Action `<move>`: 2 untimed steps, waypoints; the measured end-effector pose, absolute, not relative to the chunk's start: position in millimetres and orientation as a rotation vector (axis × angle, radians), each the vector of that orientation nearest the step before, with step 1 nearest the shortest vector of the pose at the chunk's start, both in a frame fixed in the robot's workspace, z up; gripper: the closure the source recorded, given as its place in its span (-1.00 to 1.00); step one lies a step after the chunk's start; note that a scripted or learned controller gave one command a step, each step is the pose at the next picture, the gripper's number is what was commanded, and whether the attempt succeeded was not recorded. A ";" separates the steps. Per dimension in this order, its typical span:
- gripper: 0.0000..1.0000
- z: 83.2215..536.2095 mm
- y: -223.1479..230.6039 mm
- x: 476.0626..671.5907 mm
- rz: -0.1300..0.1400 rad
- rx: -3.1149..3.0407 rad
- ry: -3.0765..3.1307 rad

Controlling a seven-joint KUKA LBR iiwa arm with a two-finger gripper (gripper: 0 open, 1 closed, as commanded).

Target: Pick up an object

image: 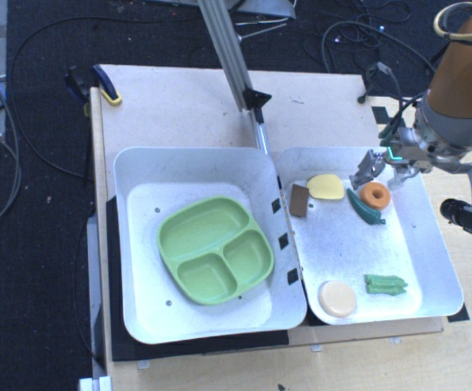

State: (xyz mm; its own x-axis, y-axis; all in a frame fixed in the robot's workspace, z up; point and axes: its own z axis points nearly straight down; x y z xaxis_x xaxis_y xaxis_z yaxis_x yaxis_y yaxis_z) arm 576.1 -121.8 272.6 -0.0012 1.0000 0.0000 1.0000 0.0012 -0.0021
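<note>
My fingers (372, 168) hang over the far end of the right bin (431, 243); I cannot tell how wide they stand. The orange ring (374, 195) lies just below them toward the near side, resting on a teal piece (364, 208).

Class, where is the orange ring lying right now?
The orange ring lies in the right bin, near its far edge, on a teal piece, right of the yellow piece.
</note>
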 end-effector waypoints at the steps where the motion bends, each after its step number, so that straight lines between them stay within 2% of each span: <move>1: -1.00 273.5 -121.8 576.6 0.000 -2.220 -2.223; 2: -1.00 228.8 -126.6 575.1 0.005 -2.220 -2.218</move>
